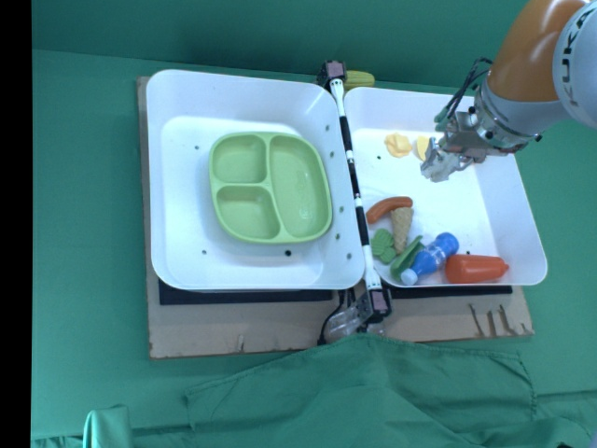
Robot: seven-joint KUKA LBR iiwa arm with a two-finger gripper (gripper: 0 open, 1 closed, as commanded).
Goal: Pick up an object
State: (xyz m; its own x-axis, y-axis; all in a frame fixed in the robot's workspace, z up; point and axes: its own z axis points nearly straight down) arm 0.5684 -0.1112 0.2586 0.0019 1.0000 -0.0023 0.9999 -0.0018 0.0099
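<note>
Green bench, 2 bins; claw (438, 168) beside yellow toy (398, 145), opening unclear.

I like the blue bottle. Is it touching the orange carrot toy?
Apart. The camera view shows white bin floor between the blue bottle and the orange carrot toy.

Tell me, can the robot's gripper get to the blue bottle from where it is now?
Probably yes. The gripper hovers over the upper part of the right bin, and the blue bottle lies lower in that same bin with nothing on top of it. The orange carrot and a green piece crowd its sides, though.
</note>
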